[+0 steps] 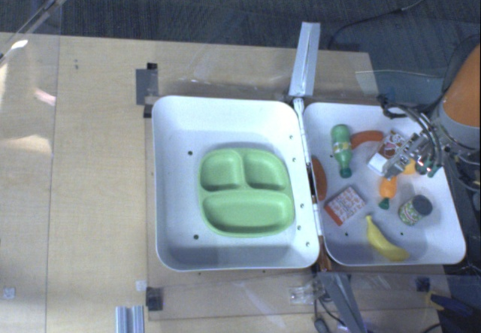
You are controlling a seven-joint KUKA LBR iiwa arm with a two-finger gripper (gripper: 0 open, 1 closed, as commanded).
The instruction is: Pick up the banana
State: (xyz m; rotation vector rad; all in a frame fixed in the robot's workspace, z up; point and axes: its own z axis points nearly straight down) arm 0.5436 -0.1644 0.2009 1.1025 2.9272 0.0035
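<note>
Banana (385,241), yellow, curved and smooth, lies near the front of the right bin (451,249), beside a small round can (414,210). The shiny metal gripper (409,156) hangs well behind it, over an orange carrot (388,187). I cannot tell how its fingers stand. A green plastic tray (246,191) sits in the left bin (173,174).

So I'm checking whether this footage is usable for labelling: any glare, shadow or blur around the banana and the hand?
Camera view: even, soft light; the banana is sharp, with a faint shadow on the right bin. The hand is small and a bit smeared among cables. Pale glare streaks lie on the clear sheet at left.
</note>
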